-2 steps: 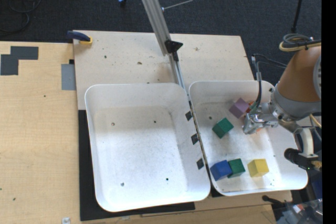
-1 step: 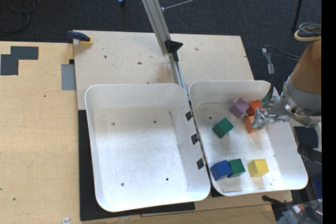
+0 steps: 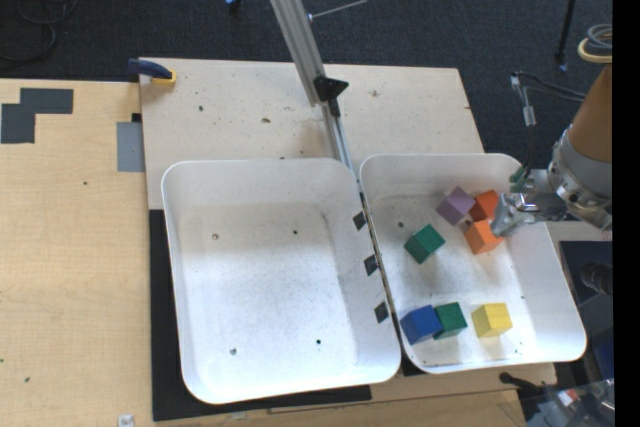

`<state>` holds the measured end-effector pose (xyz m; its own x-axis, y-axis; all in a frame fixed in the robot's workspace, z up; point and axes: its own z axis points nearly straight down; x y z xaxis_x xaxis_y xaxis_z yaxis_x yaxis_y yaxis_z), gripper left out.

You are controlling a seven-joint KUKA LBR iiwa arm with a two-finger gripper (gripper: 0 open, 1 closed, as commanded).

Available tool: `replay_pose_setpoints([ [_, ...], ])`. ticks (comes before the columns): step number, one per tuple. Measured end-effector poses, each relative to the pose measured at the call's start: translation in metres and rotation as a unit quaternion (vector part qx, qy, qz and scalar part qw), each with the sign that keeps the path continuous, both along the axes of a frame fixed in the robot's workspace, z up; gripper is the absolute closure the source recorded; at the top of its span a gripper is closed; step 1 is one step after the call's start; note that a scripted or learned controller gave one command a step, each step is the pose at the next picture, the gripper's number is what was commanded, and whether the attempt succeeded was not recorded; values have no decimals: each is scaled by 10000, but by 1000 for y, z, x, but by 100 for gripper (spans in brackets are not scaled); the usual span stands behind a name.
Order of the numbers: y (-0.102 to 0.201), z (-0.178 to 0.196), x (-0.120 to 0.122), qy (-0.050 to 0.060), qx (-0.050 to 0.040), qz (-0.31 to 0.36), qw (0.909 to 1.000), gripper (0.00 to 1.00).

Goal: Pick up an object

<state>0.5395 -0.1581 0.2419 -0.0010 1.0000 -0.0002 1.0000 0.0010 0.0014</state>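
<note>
The right bin [image 3: 540, 335] holds several small blocks. A purple block [image 3: 456, 205], a red-orange block [image 3: 486, 204] and an orange block [image 3: 481, 236] cluster near its far right side. A green block [image 3: 424, 243] lies in the middle. Along the near side a blue block [image 3: 421, 323], a second green block [image 3: 451, 318] and a yellow block [image 3: 491, 319] sit in a row. My gripper [image 3: 510, 215] reaches in from the right and hangs right beside the orange and red-orange blocks, partly covering them. I cannot make out whether it touches either one.
The left bin [image 3: 200, 215] sits beside the right one, with a divider and black clips [image 3: 368, 263] between them. A slanted aluminium post [image 3: 295, 25] rises behind the bins. The right bin's wall [image 3: 560, 285] is close under the wrist.
</note>
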Motion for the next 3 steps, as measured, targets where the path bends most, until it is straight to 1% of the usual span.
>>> replay_pose_setpoints([
  [1, 50, -10, -6, 28, 16, 15, 10000, 100],
  [2, 109, -4, 1, 16, 15, 24, 10000, 100],
  [3, 170, -12, 5, 33, 15, 23, 10000, 100],
])
